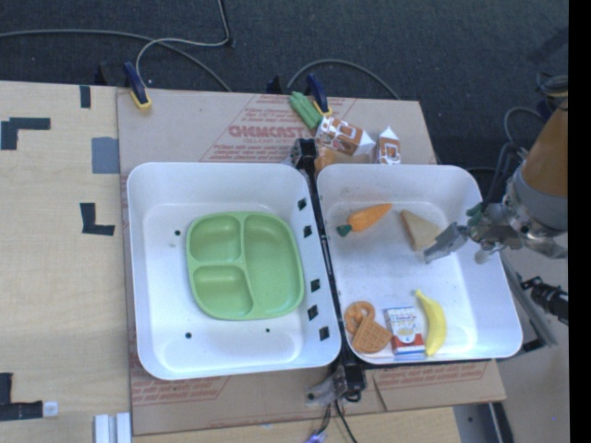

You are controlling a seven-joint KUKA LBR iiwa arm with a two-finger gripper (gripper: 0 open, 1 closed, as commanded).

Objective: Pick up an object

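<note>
The right bin [480, 275] holds an orange carrot [367, 218] at its back. A tan wedge [420, 230] lies just right of it. Along the front lie a yellow banana [431, 320], a small red and white carton [404, 329], a pretzel [358, 315] and a waffle [370, 338]. My gripper [459, 250] hangs over the right side of this bin, just right of the wedge and above the banana. It is open, with nothing between its fingers. One grey finger [442, 245] points toward the wedge.
The left bin [152, 275] holds a green divided plate [245, 264]. Behind the bins, small packets [346, 137] and a green item [305, 109] lie on the cardboard, with clamps and cables nearby. A black divider [319, 247] runs between the bins.
</note>
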